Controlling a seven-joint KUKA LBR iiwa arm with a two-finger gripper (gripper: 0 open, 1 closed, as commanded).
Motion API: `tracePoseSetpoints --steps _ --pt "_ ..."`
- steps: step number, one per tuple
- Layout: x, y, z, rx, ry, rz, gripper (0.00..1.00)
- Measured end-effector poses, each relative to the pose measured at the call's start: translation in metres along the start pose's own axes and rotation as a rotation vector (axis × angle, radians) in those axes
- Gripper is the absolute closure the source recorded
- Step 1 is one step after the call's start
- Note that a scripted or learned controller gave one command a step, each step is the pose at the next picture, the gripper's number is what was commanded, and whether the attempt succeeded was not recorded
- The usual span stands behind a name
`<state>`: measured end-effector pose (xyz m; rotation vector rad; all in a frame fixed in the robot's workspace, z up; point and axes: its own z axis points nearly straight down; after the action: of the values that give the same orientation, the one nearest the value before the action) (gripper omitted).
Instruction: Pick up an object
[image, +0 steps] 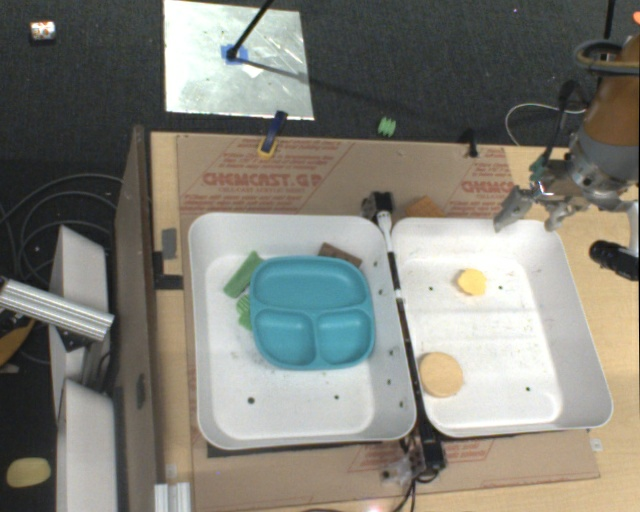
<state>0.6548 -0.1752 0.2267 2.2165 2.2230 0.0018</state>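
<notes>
The right bin (560, 330) holds a small yellow lump (471, 283) near its middle and a flat tan disc (440, 374) at its front left. In the left bin (215, 330) lies a blue divided tray (310, 312), with a green piece (241, 272) at its left edge and a brown block (340, 254) behind it. My gripper (533, 213) hangs over the right bin's far right corner, well apart from the yellow lump. Its fingers are spread open with nothing between them.
The bins meet along a central ridge (395, 300). An orange-brown piece (424, 207) lies on the cardboard just behind the right bin. Cables loop near the arm at the upper right (530, 115). A metal sheet (238, 58) lies on the floor beyond the bench.
</notes>
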Motion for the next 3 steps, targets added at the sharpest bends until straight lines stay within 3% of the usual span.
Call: tracePoseSetpoints --steps 1,2,3 --pt "0.029 -0.012 0.135 0.011 0.004 -0.003 0.00" --pt "0.027 -0.008 0.115 -0.003 0.000 -0.004 1.00" --pt "0.027 -0.008 0.116 -0.003 0.000 -0.004 0.00"
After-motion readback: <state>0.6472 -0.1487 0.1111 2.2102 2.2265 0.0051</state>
